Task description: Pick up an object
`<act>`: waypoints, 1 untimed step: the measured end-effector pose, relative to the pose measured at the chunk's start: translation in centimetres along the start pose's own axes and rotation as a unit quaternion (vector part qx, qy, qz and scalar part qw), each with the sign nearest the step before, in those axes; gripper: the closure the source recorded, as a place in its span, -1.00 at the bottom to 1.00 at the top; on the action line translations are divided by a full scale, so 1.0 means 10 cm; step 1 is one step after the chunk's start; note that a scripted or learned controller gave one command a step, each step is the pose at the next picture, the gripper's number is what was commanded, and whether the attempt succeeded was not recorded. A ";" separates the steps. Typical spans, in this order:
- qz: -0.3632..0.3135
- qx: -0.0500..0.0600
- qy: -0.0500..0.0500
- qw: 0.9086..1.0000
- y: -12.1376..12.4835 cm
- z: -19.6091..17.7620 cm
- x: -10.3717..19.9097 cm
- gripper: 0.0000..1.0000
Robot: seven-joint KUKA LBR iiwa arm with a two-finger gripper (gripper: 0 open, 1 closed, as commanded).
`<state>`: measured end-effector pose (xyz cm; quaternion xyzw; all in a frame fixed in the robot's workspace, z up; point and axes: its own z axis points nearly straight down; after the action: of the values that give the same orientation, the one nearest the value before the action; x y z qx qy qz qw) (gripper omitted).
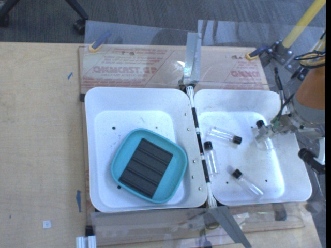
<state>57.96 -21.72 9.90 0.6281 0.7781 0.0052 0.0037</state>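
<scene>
My claw (265,132) sits low over the right bin (295,190), near a clear vial (261,134) with a black cap, but I cannot tell its state. Three more vials (223,135) lie there; the left bin (98,138) holds a teal tray (176,164).

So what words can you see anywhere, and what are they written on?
"CHEMCAST" in red, on the clear sheet behind the left bin; the smaller print after and under it is too blurred to read.
Red letters on the sheet behind the right bin, near the top right: too blurred to read.
Nothing on the vials or the teal tray.
</scene>
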 end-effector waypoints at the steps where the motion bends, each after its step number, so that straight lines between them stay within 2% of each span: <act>1: 0.025 0.011 0.000 1.000 0.84 -0.24 0.01 1.00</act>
<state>66.13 -19.81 12.38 0.6473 0.7622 -0.0027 -0.0035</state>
